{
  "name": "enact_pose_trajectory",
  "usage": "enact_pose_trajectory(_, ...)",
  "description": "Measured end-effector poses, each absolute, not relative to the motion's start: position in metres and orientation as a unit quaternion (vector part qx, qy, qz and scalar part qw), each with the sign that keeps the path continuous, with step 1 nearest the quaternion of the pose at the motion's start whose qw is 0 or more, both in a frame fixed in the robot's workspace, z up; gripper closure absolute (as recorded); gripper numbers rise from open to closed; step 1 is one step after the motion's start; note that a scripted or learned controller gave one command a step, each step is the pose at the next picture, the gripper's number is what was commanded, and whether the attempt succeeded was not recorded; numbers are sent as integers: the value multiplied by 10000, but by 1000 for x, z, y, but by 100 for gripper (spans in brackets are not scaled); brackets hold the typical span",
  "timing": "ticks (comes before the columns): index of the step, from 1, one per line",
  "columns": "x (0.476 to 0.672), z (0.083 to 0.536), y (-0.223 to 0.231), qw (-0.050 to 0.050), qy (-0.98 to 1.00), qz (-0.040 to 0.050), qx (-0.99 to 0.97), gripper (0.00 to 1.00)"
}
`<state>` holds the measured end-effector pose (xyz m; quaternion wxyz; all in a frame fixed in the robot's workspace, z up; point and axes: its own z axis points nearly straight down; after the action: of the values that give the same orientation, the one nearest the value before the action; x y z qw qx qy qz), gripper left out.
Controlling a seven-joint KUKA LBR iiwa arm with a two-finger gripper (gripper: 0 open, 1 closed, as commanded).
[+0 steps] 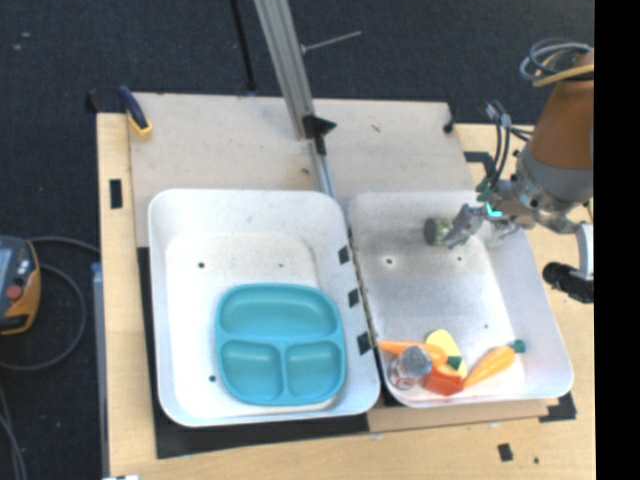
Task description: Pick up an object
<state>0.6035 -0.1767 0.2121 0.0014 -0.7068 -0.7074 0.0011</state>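
Observation:
My gripper (447, 231) hangs over the far part of the right bin (420, 278), reaching in from the right under the arm's orange band (565, 118). A small dark grey thing (435, 231) sits at its fingertips; whether it lies between them I cannot tell. A pile of toys rests in the bin's near corner: an orange carrot (490, 365), a second carrot (398, 347), a yellow piece (443, 346), a red piece (443, 382) and a grey round piece (416, 362). The pile lies well nearer the camera than the gripper.
The left bin (190, 228) holds a turquoise divided tray (281, 342). A slanted aluminium post (290, 63) rises behind the bins, between them. A blue and yellow clamp (134, 111) sits at the bench's far left corner.

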Motion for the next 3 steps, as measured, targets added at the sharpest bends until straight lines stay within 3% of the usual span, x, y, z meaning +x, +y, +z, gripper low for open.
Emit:
enact_pose_trajectory(1,605,214,-177,-7,-7078,-3,-7064,0)
enact_pose_trajectory(3,603,100,-184,-3,-7064,14,-7078,0)
